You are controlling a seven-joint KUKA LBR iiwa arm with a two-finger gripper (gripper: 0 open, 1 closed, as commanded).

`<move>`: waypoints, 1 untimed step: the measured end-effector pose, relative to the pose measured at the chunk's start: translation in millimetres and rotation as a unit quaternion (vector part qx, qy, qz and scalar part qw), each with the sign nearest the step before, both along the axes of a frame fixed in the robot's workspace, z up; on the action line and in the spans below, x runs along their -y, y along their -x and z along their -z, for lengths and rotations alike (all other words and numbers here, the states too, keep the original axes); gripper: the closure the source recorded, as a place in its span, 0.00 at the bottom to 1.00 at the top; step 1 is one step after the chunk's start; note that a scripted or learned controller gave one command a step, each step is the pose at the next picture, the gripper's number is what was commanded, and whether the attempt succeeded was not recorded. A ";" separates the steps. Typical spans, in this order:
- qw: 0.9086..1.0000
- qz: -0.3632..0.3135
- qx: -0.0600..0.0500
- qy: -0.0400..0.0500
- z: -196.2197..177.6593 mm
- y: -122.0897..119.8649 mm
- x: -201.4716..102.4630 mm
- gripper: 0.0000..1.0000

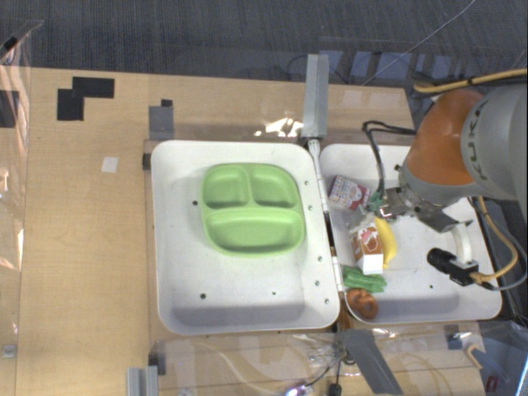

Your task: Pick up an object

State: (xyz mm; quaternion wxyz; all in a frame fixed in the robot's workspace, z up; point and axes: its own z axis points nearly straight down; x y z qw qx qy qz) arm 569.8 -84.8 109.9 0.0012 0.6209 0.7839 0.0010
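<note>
Camera view: the banana [385, 242] lies in the right bin [429, 299] among small packets, not lifted. The gripper [386, 207] hovers just above its far end; its grip cannot be told. Picking remains.

two white bins [177, 304] (side by side), one green tray [252, 208], one banana [385, 241].

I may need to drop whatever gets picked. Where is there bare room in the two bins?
Left bin: bare floor all round the green divided plate, widest along the near edge and left side. Right bin: bare near-right floor between the banana and the rim. Crowded: its left side, where packets, banana and other small items cluster by the arm.
</note>
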 end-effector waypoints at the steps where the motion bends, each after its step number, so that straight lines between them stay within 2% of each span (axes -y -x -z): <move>1: 1.000 -0.001 0.005 0.000 -14.1 -3.4 -1.4 1.00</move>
